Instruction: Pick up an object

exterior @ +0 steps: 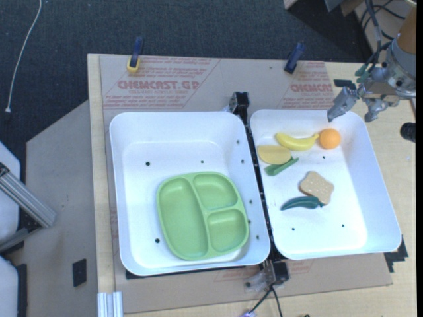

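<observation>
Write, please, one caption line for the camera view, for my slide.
Open gripper above right bin holding banana, orange, bread; green tray in left bin.

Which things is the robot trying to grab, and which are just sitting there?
For the job:
gripper, open, above the right bin's far edge
orange
banana
yellow slice
green bean
bread
teal pepper
right bin

Just lying about:
green tray
left bin
two clamps
</observation>
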Motion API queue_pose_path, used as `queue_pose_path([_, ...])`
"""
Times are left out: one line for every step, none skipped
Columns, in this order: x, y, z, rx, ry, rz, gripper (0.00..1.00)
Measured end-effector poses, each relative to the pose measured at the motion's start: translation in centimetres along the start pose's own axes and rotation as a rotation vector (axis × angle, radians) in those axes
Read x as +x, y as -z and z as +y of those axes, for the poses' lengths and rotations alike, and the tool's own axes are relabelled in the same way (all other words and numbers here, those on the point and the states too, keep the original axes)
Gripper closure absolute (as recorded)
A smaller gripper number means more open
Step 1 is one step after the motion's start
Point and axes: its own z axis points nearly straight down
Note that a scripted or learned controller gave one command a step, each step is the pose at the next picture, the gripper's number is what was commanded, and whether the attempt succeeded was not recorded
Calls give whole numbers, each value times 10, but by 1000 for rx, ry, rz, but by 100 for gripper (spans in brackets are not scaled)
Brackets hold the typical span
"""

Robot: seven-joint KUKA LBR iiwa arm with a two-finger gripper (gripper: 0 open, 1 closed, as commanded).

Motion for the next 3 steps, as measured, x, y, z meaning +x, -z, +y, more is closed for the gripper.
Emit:
queue_pose_path([0, 7, 2, -12, 3, -2, 0])
queue_pose_path([3, -55, -2, -6, 2, -1, 0])
queue_pose_path([2, -102, -10, -6, 3, -1, 0])
